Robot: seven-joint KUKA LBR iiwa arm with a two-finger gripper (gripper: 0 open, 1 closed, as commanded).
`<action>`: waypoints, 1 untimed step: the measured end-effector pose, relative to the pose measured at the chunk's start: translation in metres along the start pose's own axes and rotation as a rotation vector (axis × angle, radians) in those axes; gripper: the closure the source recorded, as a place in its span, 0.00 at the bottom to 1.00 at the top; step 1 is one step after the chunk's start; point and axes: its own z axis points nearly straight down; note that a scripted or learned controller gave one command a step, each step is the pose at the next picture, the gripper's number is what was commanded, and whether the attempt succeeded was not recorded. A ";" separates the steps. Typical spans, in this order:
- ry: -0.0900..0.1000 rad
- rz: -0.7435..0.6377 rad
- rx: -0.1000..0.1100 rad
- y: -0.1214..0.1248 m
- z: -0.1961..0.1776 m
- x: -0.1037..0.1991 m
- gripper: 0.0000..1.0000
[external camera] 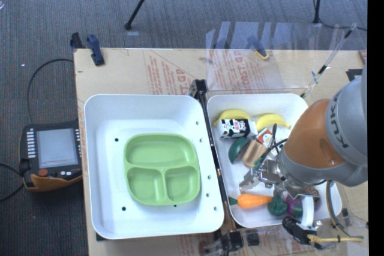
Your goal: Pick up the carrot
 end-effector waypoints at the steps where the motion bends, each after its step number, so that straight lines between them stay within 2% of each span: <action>1: 0.001 0.006 0.004 -0.001 -0.009 -0.001 1.00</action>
